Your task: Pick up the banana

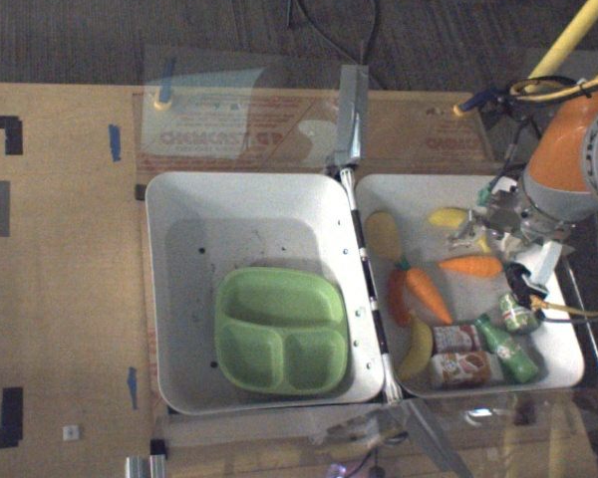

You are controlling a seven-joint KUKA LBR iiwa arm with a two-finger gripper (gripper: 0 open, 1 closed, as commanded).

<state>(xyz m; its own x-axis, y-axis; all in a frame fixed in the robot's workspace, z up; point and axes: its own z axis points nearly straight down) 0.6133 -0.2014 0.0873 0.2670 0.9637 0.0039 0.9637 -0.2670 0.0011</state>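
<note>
Hovering over the back right part of the right bin (568, 366), the jaws (486, 225) sit at the end of the grey-and-orange arm (568, 162) that comes in from the right. Honestly can't tell from this angle if they're apart or together, it's just a blur of metal bits and cables there. Nothing looks caught in them as far as I can see.

Right by them there's a small yellow thing (445, 217) that could be a lemon, and an orange carrot (471, 265) just in front. A second, bigger carrot (426, 295) lies on a slant in the middle of the bin.

The banana (417, 347) is nowhere near the jaws though. It's down in the front left corner of that bin, tucked against the wall beside the divider, so it lies diagonally forward and left of where they hang now. Its long axis runs roughly front to back with a slight curve, and the big carrot sits between the two. My guess is the jaws need to cross the bin and close across the banana's narrow width.

Other stuff: two small cartons (460, 355) right beside the banana, a green bottle (508, 352), a pale round thing (383, 235) near the back, and a green divided plate (281, 330) in the left bin (179, 207) on the desk (60, 267).
</note>
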